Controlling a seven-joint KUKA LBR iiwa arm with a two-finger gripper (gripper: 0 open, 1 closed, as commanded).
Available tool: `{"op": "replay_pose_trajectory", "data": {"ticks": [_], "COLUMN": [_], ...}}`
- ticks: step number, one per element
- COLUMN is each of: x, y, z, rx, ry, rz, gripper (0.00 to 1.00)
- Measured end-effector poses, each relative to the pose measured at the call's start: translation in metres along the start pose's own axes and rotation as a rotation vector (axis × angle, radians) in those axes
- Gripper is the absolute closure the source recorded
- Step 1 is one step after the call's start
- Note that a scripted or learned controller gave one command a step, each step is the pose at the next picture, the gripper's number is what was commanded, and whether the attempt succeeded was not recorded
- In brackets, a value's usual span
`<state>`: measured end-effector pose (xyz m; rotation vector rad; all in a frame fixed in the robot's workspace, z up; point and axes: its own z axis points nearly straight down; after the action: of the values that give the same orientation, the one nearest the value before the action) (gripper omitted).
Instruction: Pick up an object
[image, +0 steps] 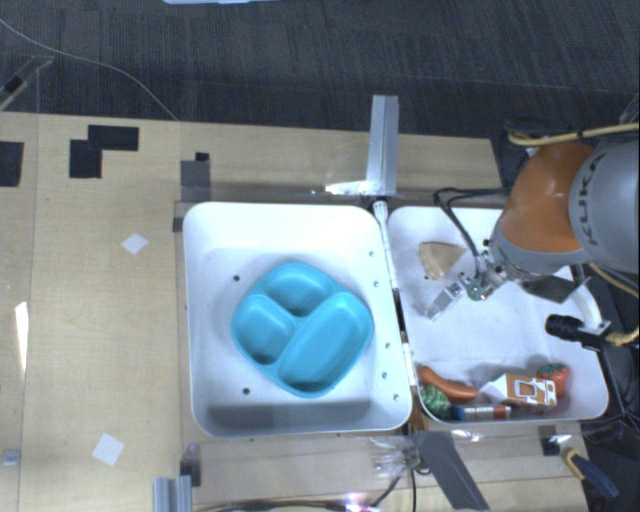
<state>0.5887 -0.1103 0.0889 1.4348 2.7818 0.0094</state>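
- Tan wedge (437, 259) is the nearest thing you could pick: it lies on the floor of the right bin (500, 330), just up-left of the gripper (452, 294), near it but not touching as far as you can tell.
- Your gripper hangs low over the right bin's upper half, pointing down-left from the wrist. Nothing shows between its fingers; you cannot tell whether they are apart or together, the tips being too small and blurred.
- Below the gripper, along the bin's near wall, you have a row of small things: an orange sausage-like piece (445, 383), a green piece (434, 400) beside it in the corner, a marker (483, 411), an orange-brown carton (525, 390) and a small red-orange thing (558, 377) at its right end. All lie well apart from the gripper.
- Left of the gripper, across the wall between the bins, the left bin (210, 300) holds a blue tray (302, 327) with three compartments.
- Both bins sit on a pale wooden bench (90, 330) with black marks and small white squares; a dark floor runs beyond its far edge.
- The arm (560, 210), grey with an orange band, comes in from the right above the bin. A black cable (455, 215) loops by the wedge, and a metal post (383, 145) stands past the bins.
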Motion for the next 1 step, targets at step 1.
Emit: {"op": "replay_pose_trajectory", "data": {"ticks": [1], "x": [-0.032], "y": [0.0506], "z": [-0.0345], "rx": [0.003], "ry": [0.001], "rz": [-0.104], "gripper": [0.0]}}
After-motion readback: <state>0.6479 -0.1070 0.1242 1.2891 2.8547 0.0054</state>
